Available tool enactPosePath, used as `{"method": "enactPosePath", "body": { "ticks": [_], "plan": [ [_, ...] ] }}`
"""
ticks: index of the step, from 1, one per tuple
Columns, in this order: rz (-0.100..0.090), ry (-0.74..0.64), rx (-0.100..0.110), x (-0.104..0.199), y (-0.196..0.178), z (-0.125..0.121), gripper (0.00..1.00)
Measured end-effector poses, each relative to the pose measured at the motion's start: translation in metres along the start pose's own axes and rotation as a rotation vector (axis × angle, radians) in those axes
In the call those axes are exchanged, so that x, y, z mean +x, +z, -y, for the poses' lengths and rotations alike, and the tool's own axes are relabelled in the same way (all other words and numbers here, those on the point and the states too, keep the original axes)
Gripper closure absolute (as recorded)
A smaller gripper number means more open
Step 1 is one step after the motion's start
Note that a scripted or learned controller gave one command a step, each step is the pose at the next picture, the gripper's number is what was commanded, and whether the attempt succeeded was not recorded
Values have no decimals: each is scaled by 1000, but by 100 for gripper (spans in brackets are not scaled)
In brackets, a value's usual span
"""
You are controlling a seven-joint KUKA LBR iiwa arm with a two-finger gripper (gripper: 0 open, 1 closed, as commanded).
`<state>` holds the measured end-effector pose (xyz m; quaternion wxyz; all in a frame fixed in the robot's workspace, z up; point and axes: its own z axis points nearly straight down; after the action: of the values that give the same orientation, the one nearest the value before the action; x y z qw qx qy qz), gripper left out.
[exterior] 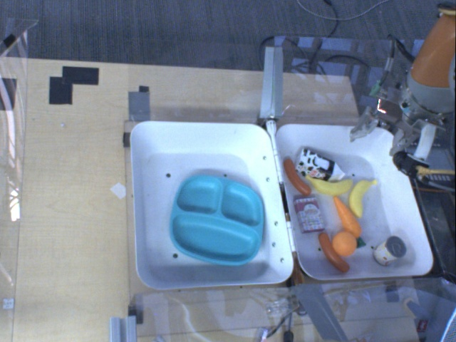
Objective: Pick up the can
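Observation:
The can [390, 250] is small and pale with a grey end. It lies on its side in the near right corner of the right bin [420, 223]. My gripper [405, 147] hangs over that bin's far right rim, below the orange band of the arm. It is well away from the can, towards the back of the bin, and nothing shows in its grasp.
The right bin also holds a cow-patterned carton [315, 165], two bananas [335, 187], a carrot [348, 217], an orange [344, 244], two red sausages [296, 177] and a small maroon box [308, 213]. A blue divided tray [217, 218] lies in the left bin [142, 212].

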<state>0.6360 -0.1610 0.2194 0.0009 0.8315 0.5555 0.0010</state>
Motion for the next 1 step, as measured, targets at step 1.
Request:
{"method": "enactPosePath", "body": {
  "ticks": [1],
  "plan": [
    [-1,321,-4,-16,-51,-44,0]
  ]
}}
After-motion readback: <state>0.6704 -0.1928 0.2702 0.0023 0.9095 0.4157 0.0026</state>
